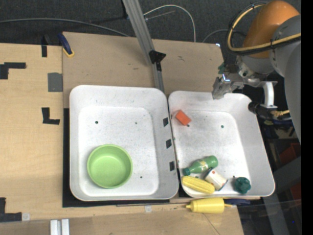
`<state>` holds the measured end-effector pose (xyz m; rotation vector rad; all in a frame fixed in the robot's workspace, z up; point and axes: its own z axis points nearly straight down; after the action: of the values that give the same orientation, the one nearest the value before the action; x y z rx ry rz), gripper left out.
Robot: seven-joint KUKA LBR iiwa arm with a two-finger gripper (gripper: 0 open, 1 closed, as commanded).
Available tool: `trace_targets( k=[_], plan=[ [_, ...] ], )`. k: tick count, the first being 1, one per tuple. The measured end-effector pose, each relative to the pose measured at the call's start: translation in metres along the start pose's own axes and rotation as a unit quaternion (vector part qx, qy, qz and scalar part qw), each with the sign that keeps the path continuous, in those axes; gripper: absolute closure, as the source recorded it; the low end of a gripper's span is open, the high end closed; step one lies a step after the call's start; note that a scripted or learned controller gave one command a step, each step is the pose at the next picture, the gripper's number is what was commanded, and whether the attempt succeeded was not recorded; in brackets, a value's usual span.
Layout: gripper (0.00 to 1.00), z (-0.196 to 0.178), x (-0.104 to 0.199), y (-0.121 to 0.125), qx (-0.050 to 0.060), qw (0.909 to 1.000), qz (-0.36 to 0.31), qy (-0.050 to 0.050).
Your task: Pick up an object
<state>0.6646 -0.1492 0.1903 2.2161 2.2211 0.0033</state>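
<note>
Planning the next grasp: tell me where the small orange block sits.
The small orange block lies in the right white bin, near its upper-left corner, apart from the toys clustered at the bin's lower edge.

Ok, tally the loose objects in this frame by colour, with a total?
Green: 3, the bowl, the bottle and a small dark green item
Yellow: 2, the corn and the bottle outside the bin
Orange: 1, the block
White: 1, a small container
Total: 7
</note>
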Motion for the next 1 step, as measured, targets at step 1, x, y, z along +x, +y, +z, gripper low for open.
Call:
trace_targets(
  k=[1],
  plan=[
    [1.00, -0.0472, 0.0018, -0.0069, 0.000, 1.0000, 0.000, 0.000]
  ],
)
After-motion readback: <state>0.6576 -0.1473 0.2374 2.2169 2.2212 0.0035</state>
